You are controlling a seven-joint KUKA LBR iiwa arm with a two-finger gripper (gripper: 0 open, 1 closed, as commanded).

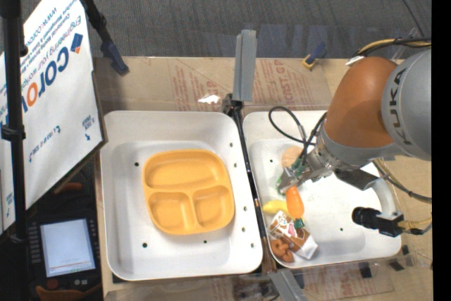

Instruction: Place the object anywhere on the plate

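The orange-yellow plate (188, 190) with three compartments lies in the left bin (120, 173). Over the left part of the right bin (345, 236) hangs my gripper (290, 182), under the arm's orange band. An orange carrot-shaped toy (294, 203) is right below the gripper's tip, touching or nearly touching it. Whether it is gripped or lying on the bin floor cannot be made out.
Beside the carrot toy lie a yellow piece (274, 206), a small printed packet (292, 230) and a brown lumpy item (283, 247) in the right bin's front-left corner. A pale peach object (289, 154) sits behind the gripper. A black cable (285, 120) loops above it.
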